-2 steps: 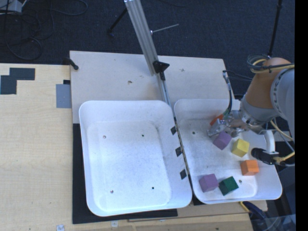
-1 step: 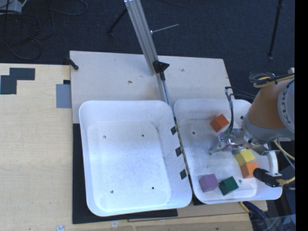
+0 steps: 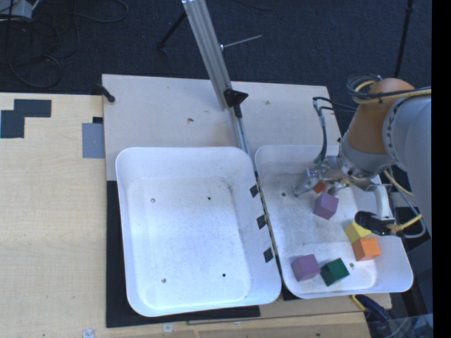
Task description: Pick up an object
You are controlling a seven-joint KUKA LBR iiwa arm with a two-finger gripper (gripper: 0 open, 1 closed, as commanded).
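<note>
My gripper (image 3: 318, 183) is low in the right bin (image 3: 282, 167), near its upper middle, with its metal fingers (image 3: 304, 187) spread open. A small orange-red object (image 3: 319, 186) shows between them, not clamped. A purple cube (image 3: 325, 205) lies just below the gripper, close to it. Further toward the front are a yellow block (image 3: 356, 230), an orange block (image 3: 366, 248), a second purple block (image 3: 305, 266) and a green block (image 3: 335, 271).
The left bin (image 3: 134, 167) sits beside the right one, with a ridge of black clips (image 3: 261, 220) between them. A slanted metal rail (image 3: 211, 55) stands behind the bins. The grey arm (image 3: 402, 139) and its cables overhang the right bin's right side.
</note>
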